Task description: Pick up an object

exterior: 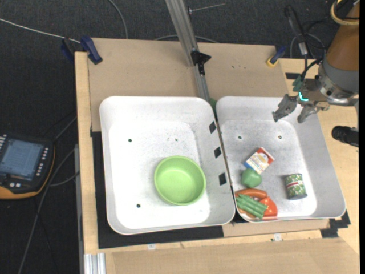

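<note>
Objects for picking sit in the right bin (pixel 319 153), which I use as my landmark. From the overhead camera I see a small carton (pixel 259 160) near that bin's middle, with a green ball (pixel 251 178) touching it on the near side. A green can (pixel 295 186) stands apart toward the bin's right wall. Red and green toy vegetables (pixel 256 204) lie on a plate at its near-left corner. My gripper (pixel 292 111) hovers over the bin's far edge, fingers spread apart with nothing between them. Left of this bin, the other bin (pixel 120 130) holds a green bowl (pixel 179 180).
</note>
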You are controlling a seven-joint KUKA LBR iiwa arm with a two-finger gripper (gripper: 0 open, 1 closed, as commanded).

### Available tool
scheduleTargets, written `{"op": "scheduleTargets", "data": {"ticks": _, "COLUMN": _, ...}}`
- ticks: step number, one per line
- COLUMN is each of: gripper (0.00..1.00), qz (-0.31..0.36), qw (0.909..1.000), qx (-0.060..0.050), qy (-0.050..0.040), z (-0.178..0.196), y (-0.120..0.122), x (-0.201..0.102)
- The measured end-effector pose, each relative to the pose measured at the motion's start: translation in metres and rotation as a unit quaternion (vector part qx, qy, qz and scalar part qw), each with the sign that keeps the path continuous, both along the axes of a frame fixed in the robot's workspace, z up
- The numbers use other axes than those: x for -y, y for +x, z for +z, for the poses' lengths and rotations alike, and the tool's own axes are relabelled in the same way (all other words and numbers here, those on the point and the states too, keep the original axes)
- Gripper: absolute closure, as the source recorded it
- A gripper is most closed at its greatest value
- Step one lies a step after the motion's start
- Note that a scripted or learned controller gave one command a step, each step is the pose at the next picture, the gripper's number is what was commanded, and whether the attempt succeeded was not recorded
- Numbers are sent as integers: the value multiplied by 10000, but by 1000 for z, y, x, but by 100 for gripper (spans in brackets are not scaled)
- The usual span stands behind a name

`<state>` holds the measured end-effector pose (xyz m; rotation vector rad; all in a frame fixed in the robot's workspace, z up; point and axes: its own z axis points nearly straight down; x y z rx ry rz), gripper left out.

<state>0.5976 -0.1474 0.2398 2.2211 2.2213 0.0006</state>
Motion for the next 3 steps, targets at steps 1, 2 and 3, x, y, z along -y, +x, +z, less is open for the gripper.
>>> {"op": "scheduleTargets", "data": {"ticks": 1, "gripper": 0, "qz": 0, "qw": 10000, "qx": 0, "qy": 0, "z": 0, "y": 0, "x": 0}}
{"op": "scheduleTargets", "data": {"ticks": 2, "gripper": 0, "qz": 2, "qw": 10000, "qx": -25, "qy": 4, "z": -60, "y": -7, "x": -4}}
{"op": "scheduleTargets", "data": {"ticks": 3, "gripper": 0, "qz": 2, "qw": 10000, "qx": -19, "qy": 3, "z": -103, "y": -4, "x": -5}}
